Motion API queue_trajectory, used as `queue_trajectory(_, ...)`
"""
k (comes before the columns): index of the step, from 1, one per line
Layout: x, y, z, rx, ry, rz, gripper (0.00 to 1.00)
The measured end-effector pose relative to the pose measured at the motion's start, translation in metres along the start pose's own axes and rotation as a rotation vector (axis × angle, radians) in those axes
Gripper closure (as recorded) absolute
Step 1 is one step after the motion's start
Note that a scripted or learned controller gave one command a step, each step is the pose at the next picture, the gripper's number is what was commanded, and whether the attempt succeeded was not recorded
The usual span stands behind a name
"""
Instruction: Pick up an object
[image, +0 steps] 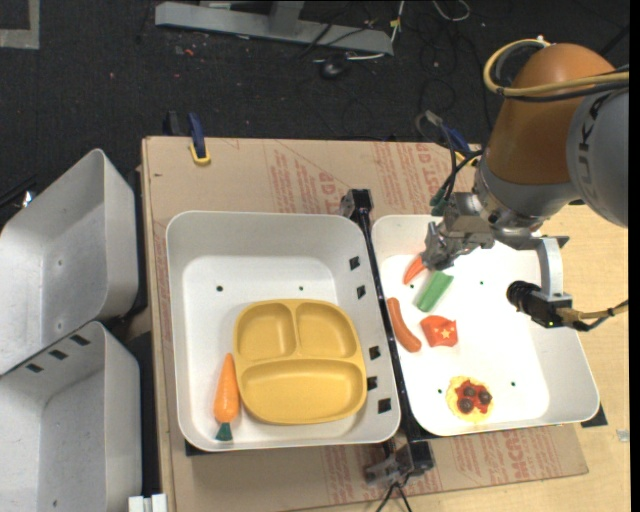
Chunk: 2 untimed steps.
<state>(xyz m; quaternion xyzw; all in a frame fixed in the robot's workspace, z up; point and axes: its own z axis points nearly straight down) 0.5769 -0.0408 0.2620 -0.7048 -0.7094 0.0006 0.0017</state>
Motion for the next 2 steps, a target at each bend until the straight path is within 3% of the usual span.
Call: queue_trajectory(2, 0.104, -0.007, 0.026, -0.002, 0.000, 0.000, 1.00)
